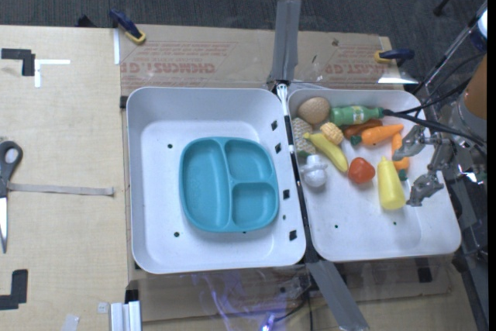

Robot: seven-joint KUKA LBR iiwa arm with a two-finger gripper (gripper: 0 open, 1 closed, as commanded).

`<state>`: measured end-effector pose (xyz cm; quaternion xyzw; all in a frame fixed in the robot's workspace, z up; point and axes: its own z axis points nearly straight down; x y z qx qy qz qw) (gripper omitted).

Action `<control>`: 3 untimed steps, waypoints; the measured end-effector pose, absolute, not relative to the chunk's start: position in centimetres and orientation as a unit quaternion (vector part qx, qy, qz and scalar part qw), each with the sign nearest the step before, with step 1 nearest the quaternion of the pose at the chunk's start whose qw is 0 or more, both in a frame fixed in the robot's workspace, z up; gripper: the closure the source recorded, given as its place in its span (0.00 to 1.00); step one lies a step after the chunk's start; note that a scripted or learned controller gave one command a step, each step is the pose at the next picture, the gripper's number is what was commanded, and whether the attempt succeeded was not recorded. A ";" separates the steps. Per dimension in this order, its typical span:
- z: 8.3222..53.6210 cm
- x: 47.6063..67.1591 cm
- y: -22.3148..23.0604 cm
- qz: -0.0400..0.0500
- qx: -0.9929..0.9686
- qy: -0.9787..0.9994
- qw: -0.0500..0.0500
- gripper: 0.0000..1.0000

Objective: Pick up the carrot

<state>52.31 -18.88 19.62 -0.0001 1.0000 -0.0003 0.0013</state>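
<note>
Free room and obstacles. Right bin (434,240): the near half of its floor lies bare and open to approach from above. The far half is crowded. The carrot (380,134) lies hemmed between the green bottle (354,115) on its far side and the hand (418,167) just beside its right end; a small orange piece (400,161) and the yellow bottle (390,184) lie close on its near side. Further left, the tomato (360,170), banana (332,153), corn (332,132), a brown rounded item (314,110) and a whitish item (314,176) fill the space up to the left wall (little clearance between neighbours). Left bin (147,167): the teal divided plate (229,184) occupies its centre, with bare floor all round.
</note>
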 end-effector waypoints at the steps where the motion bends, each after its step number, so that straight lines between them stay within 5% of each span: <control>1: 11.5 55.4 -22.2 -0.006 -0.029 0.999 0.014 0.00; 2: 13.4 56.1 -22.2 -0.009 -0.032 0.999 0.024 1.00; 3: 12.3 61.7 -20.7 -0.007 -0.057 0.998 0.025 1.00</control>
